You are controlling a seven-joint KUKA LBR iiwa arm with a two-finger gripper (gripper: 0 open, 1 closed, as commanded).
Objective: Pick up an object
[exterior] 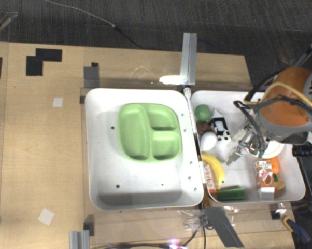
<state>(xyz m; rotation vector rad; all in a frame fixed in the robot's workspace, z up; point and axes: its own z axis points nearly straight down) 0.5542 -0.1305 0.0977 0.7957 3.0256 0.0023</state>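
Banana (pixel 213 168) just beside low pincer (pixel 238 152), arm (pixel 283 108) from right.

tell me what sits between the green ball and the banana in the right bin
In the camera view, a white egg-shaped thing lies between the green ball and the banana, along the right bin's left wall.

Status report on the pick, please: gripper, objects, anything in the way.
Two-finger gripper low over right white bin, nothing seen between fingers. Yellow banana, white egg-shaped object close by. Orange juice carton beside arm.
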